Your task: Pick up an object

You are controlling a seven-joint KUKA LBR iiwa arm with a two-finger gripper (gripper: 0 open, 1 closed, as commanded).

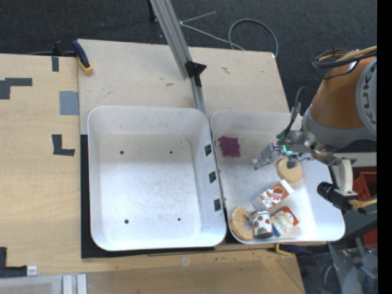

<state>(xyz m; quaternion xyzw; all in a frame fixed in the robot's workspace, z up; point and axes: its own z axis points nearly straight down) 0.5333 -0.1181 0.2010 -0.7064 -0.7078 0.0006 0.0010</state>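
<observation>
The gripper [274, 156] hovers in the right bin [324, 182], its opening impossible to tell. A purple object [229, 146] lies at its nine o'clock, snack packets [274, 213] at six.

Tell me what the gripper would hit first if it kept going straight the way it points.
Probably the bare floor of the right bin: the gripper points left, with the purple object slightly above that line. Depth is unclear.
</observation>
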